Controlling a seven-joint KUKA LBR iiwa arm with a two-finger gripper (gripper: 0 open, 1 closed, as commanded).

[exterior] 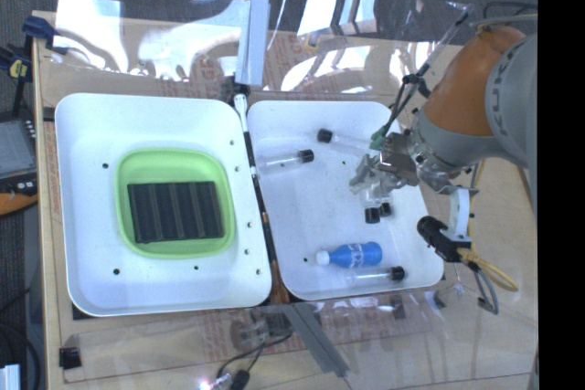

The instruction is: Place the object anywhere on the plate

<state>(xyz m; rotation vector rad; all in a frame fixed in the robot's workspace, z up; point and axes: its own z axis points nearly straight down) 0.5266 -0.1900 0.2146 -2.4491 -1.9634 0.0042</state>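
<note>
Scanning left to right:
Left bin (pixel 82 196): holds green plate (pixel 171 164) with dark ribbed insert (pixel 175 209) in its middle; nothing else on plate.
Divider: bins touching along centre edge.
Right bin (pixel 302 274): clear tube with black cap (pixel 285 159) near upper left, second tube (pixel 345 140) above it, small blue bottle (pixel 352 255) lying on its side low in bin, another capped tube (pixel 377 273) just below bottle, small black piece (pixel 377 213) mid-bin.
Gripper (pixel 373 181): low over middle of right bin, just above black piece; fingers blurred against clutter, open or closed not readable, nothing visibly held.
Arm (pixel 480 96): entering from right, orange band above wrist.
Task object: not singled out; all candidates sitting in right bin, well apart from plate.
Progress: pick looks unconfirmed, nothing placed.
Left to do: secure one item, carry across divider, release on plate.
</note>
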